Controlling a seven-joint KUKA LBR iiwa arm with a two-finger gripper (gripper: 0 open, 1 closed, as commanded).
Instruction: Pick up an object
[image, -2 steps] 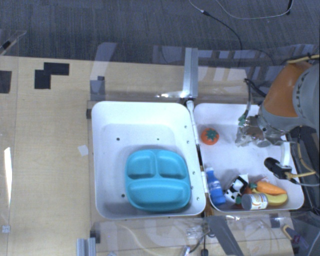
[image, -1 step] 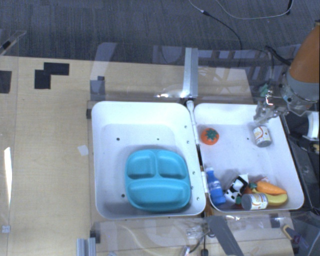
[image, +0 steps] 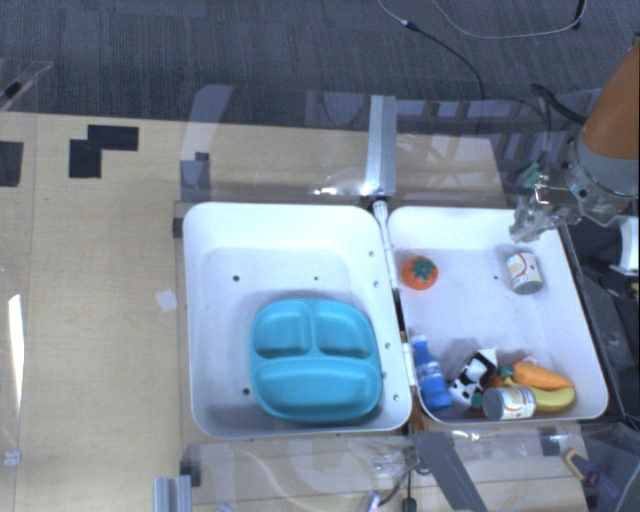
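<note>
Hovering at the right bin's (image: 575, 330) far corner, the gripper (image: 528, 222) hung just above a small can (image: 523, 272), finger state indiscernible.

We see our grey arm (image: 600, 190) with its orange band (image: 615, 120) and a small metal pincer (image: 527, 222).

Both bins (image: 285, 235) look like smooth white plastic with a soft sheen. The blue tray (image: 315, 360) at 6 o'clock in the left bin is smooth, matt plastic. The desk (image: 95, 300) is pale wood-grain, matt, under a clear glossy sheet. A brushed metal bar (image: 381, 150) stands at 12 o'clock. The can (image: 523, 271) has a shiny metal rim and a paper-like label. The end effector (image: 530, 215) looks like bare grey metal.
</note>
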